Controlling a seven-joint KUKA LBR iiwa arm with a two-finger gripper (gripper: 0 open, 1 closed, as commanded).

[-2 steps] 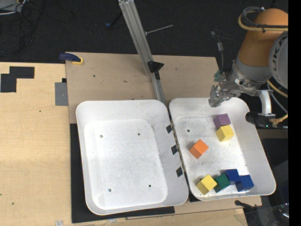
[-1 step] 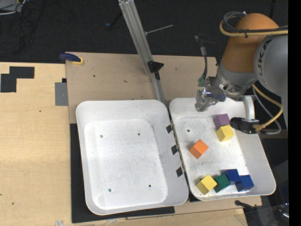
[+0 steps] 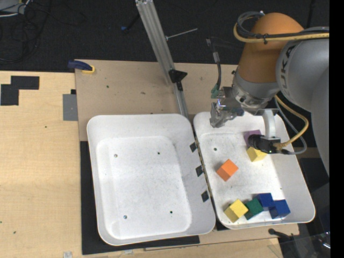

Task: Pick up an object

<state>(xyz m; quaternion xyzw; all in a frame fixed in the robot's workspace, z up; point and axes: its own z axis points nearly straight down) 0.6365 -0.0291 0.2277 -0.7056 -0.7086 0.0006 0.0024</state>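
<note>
Pincer (image 3: 219, 113) hangs over the right bin's (image 3: 301, 184) far corner; cannot tell its state. Orange block (image 3: 227, 170) lies mid-bin, alone. Risk: descending here meets the bin rim, not a block. Clustered yellow block (image 3: 235, 210), green block (image 3: 253, 207) and blue blocks (image 3: 272, 205) crowd the near edge; the orange one has room around it.

Bench (image 3: 129, 85) with two white bins (image 3: 102, 128)
</note>
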